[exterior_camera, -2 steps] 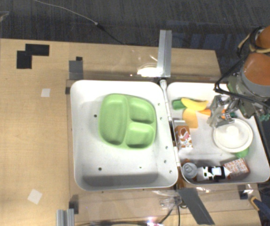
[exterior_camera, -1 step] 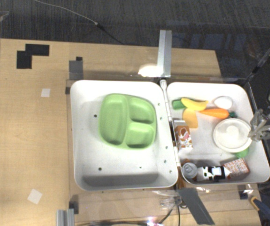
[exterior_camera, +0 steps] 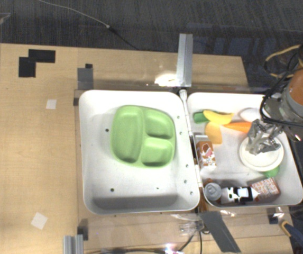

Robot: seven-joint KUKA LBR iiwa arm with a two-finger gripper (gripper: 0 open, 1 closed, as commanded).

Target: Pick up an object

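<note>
**Desk:** What have you got on the feed?

**Me:** Two white bins side by side on the wooden surface. The left bin carries a green divided tray, sitting a little toward the far side. I see the arm coming in from the right, over the right bin.

**Desk:** And the hand?

**Me:** The hand points down over a white round dish in the right half of that bin. From this angle I cannot tell whether its fingers are spread or pressed together, and I see nothing between them.

**Desk:** What could it pick?

**Me:** Just left of the hand lie a yellow banana, an orange carrot-like piece and an orange block. A small brown carton stands by the divider. Along the near wall lie a grey-capped container, a black-and-white item and a red packet.
</note>
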